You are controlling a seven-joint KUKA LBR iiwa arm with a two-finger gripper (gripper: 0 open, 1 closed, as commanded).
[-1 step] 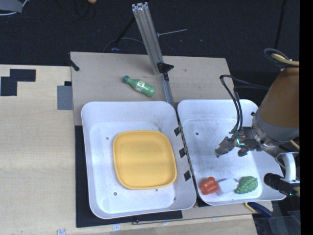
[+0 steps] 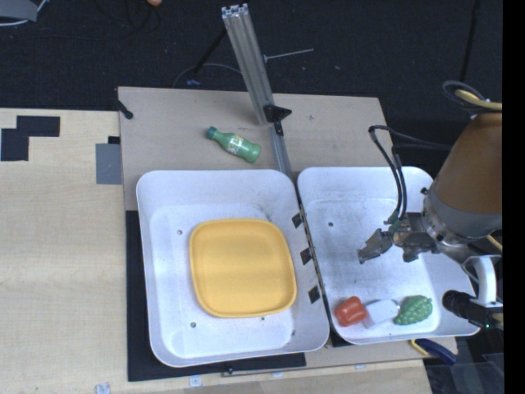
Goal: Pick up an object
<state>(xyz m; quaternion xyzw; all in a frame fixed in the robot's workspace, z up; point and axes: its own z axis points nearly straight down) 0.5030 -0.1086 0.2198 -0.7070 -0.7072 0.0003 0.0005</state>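
Gripper [image 2: 392, 245] hovers over right bin [image 2: 344, 199], fingers spread, holding nothing; red pepper [image 2: 351, 310], white block [image 2: 381, 312], green grapes [image 2: 413, 309] lie below it near front wall.

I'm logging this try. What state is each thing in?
Gripper: above the right bin floor, holding nothing.
Yellow plate: flat in the left bin.
Green bottle: lying on its side on the bench.
Red pepper, white piece, green grapes: resting in the right bin.
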